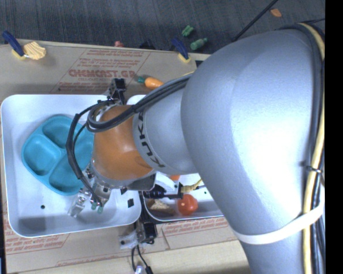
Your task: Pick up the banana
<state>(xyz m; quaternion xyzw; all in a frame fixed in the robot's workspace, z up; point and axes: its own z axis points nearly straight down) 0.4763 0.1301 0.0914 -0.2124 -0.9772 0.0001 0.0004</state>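
Smooth grey arm (pixel 257 124), jaws' state unclear, over glossy blue tray (pixel 48 153), white bin (pixel 11 170)

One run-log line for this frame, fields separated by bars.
arm: reaching over left bin | pincer: low near bin's front, nothing seen held | blue divided tray: in left bin | tomato: right bin

The arm (pixel 240 130) covers most of the right bin (pixel 160 214), leaving a slice of its near corner; the blue divided tray (pixel 46 150) slips partly behind the orange wrist band (pixel 117 147); the gripper (pixel 86 203) is too small to read; a red round item (pixel 187 204) peeks out half-hidden.
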